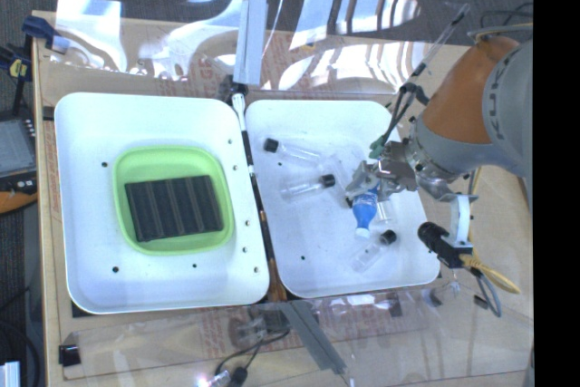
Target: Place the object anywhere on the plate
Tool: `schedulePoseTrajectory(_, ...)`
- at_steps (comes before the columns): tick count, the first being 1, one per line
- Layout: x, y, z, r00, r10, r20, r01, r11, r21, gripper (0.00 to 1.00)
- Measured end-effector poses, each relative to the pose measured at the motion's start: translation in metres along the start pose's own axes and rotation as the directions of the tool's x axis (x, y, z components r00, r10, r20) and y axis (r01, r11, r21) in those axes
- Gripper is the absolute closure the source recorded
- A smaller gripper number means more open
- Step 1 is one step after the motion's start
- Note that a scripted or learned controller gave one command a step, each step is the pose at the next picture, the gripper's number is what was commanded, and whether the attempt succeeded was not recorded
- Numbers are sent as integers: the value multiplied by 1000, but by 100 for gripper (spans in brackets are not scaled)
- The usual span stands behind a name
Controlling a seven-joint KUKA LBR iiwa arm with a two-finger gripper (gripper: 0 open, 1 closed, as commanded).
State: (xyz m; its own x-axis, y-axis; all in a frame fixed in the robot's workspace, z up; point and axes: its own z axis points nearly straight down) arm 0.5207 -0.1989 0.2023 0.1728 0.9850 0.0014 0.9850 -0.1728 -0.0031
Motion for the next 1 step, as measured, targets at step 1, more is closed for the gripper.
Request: schedulePoseTrajectory(1,0,0,0,1000,0,0,0,1000,0,0)
